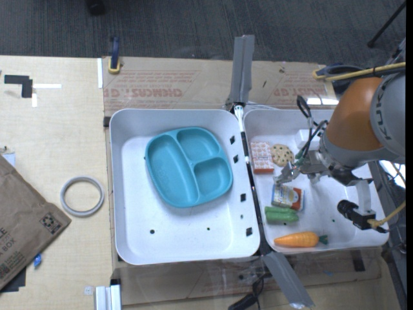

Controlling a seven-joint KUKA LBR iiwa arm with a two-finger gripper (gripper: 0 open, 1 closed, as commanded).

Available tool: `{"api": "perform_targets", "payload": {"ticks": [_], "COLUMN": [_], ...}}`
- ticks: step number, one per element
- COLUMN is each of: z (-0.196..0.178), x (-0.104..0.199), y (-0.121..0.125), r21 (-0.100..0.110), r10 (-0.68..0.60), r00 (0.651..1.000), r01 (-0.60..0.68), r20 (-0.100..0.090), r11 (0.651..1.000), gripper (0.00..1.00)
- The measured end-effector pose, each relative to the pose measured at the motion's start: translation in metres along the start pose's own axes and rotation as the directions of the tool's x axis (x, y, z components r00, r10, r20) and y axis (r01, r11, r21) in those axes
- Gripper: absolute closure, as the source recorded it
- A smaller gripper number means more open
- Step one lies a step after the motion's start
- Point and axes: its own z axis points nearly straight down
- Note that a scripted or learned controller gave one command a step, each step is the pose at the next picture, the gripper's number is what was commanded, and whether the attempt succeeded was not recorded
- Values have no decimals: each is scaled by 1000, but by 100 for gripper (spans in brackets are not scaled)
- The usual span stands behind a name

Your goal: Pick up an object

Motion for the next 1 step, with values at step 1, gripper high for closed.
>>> {"api": "perform_targets", "payload": {"ticks": [1], "z": [4], "x": [14], "y": [84], "r21": [6], "r10": [274], "r00": [962], "r01": [-274], "r20": [2], "r11": [962], "gripper": [0]}}
